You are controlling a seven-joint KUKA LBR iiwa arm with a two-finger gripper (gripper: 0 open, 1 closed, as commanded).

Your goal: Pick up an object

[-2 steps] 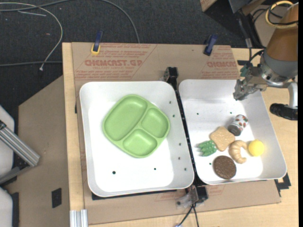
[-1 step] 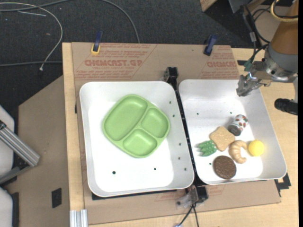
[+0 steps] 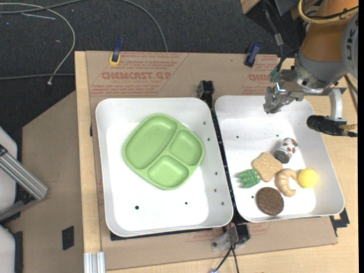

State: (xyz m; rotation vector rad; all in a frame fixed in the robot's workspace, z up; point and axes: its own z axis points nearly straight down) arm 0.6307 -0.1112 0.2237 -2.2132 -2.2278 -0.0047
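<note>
Camera view, left to right, as we see it. Left bin (image 3: 108,152) holds a green divided plate (image 3: 164,151) with three compartments, sitting slightly tilted near the bin's centre, toward 12 o'clock of it. Plate lies flat, apart from every wall. Two blue clamps (image 3: 117,50) pin the cardboard sheet (image 3: 187,73) at the far edge, one at 11 o'clock of the left bin, the other at 12 o'clock of the right one.

Right bin (image 3: 244,124) carries the food toys, all clustered toward its 5 o'clock part. We note a green leafy piece (image 3: 248,177) leftmost, touching the tan cracker (image 3: 267,164) at its 2 o'clock. Brown round cookie (image 3: 269,201) sits at 6 o'clock of the cracker. Croissant (image 3: 286,181) lies just beside the cracker at 4 o'clock, and the yellow ball (image 3: 307,177) touches the croissant on its 3 o'clock side. Small white cup with red and green marks (image 3: 286,149) stands at 1 o'clock of the cracker.

Gripper (image 3: 275,104) hangs over the bin's 12 o'clock edge, well apart from the toys, nothing between its fingers; whether they are parted or closed we cannot tell.
</note>
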